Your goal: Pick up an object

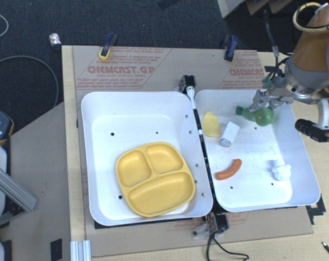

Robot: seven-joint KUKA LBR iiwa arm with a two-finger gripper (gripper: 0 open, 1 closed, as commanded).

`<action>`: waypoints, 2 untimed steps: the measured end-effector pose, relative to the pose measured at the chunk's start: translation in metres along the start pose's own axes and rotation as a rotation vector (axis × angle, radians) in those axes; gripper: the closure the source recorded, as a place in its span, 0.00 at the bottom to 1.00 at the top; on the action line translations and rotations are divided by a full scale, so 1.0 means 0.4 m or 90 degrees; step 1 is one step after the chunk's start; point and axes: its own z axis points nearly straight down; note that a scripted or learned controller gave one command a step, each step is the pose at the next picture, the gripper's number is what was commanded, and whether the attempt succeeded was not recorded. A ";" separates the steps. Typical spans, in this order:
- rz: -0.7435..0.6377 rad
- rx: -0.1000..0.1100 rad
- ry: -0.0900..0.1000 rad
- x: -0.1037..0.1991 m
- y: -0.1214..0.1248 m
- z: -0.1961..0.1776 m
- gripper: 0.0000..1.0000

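Observation:
In the right bin (295, 194), a green round object with a short stem (260, 116) lies near the far right corner. My gripper (262, 103) hangs directly over it, right at its top, with the grey arm and orange band (312, 48) rising to the upper right. Also in this bin are a yellow lump (211, 124), a small white and grey cylinder (228, 134), an orange sausage-shaped piece (228, 169) and a small white crumpled item (281, 171). Whether the green object is gripped is hidden by the gripper body.
The left bin (99, 118) holds a yellow divided plate (155, 178) towards its front. The raised rims between the two bins (199, 140) run down the middle. Clamps (106, 46) (230, 47) sit on the cardboard's far edge.

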 end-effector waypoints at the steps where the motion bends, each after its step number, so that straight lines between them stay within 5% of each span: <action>1: -0.003 0.000 0.002 0.215 0.036 -0.118 1.00; 2: 0.000 0.012 0.004 0.359 -0.072 -0.022 1.00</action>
